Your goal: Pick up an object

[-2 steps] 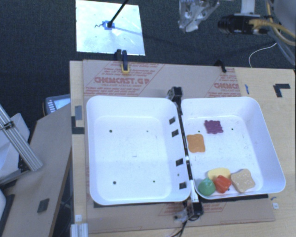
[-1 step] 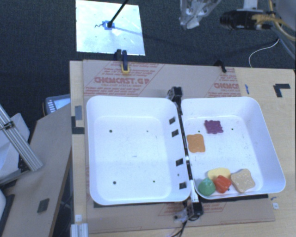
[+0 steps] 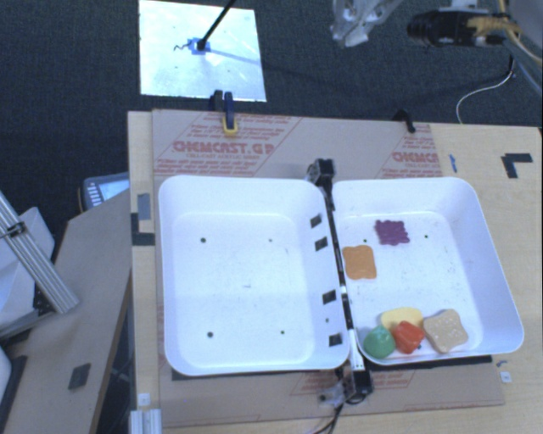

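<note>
Green ball (image 3: 379,342), red piece (image 3: 408,336), yellow piece (image 3: 400,318) and tan slice (image 3: 445,331) lay bunched together at the near edge of the right bin (image 3: 495,269) as I watched from the remote desk, the whole cluster far from the pincer (image 3: 356,23) and on the camera's side of it. The green ball touched the red piece, and the yellow piece sat just behind both. An orange slab (image 3: 360,262) lay flat by the bin's inner wall, closer to the pincer than the cluster yet still well apart from it. A purple bunch (image 3: 391,231) was the nearest of the six to the pincer, lying almost straight toward the camera from it.

The pincer itself hung beyond the far edge of the bench (image 3: 356,144), over the dark floor, blurred; I could not tell whether it was released or clenched. The arm (image 3: 458,25) stretched off to its right. The left bin (image 3: 163,254) sat toward the camera and to the left of the pincer. A yellow clamp (image 3: 229,121) gripped the bench edge, left of the pincer.
</note>
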`<state>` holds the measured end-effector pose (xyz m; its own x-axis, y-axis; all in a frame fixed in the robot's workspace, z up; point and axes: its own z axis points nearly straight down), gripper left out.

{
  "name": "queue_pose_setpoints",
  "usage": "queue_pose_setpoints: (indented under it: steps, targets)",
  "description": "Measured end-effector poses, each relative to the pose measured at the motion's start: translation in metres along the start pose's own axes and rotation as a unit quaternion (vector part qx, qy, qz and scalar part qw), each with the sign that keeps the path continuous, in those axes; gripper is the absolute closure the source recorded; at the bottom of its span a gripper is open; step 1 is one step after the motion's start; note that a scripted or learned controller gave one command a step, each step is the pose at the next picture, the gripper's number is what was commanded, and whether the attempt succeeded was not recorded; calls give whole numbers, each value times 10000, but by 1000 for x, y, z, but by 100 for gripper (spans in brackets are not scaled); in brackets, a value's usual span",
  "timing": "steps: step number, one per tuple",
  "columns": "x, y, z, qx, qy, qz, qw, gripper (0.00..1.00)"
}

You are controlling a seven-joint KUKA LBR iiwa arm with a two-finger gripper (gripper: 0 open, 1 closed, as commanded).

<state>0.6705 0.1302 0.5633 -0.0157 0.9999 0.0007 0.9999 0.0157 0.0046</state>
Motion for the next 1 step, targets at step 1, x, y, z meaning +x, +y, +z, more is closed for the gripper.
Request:
queue_pose_setpoints:
  steps: [1]
  targets:
    - [0, 1, -10, -6, 0, -17, 10000, 100]
